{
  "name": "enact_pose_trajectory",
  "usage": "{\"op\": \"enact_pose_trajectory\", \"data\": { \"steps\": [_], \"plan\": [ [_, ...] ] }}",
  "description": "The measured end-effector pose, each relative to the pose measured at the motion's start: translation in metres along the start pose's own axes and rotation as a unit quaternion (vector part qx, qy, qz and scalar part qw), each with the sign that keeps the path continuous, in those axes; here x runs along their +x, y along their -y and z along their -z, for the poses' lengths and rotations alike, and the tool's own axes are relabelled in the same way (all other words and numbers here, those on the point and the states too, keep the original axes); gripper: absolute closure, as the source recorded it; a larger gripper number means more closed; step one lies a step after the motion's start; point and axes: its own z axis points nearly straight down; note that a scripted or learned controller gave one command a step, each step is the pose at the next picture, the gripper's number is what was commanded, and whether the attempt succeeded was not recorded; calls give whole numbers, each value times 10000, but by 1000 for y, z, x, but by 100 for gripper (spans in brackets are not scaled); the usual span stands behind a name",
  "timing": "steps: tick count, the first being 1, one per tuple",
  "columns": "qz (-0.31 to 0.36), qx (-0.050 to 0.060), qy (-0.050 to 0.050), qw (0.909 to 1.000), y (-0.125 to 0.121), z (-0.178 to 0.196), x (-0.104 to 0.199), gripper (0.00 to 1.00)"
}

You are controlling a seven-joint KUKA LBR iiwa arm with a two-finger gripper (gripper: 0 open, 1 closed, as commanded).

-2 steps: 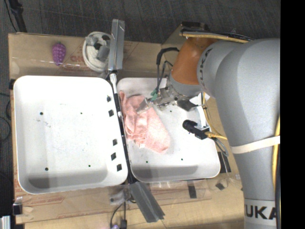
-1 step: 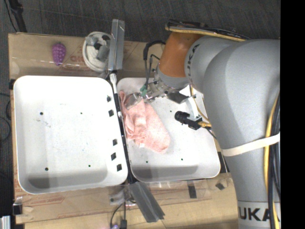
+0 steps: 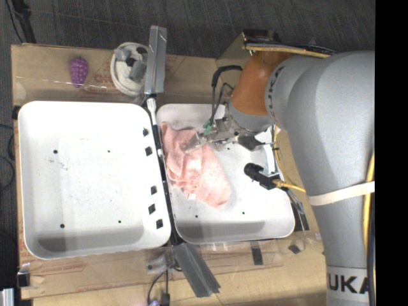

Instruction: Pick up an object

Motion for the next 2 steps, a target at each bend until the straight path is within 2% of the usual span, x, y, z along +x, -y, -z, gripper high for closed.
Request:
{"op": "enact_pose_trajectory", "data": {
  "steps": [1,2],
  "plan": [
    [313,-29,7,9995,-20,2,28,0],
    [313,-29,8,9995,-20,2,28,0]
  ]
}}
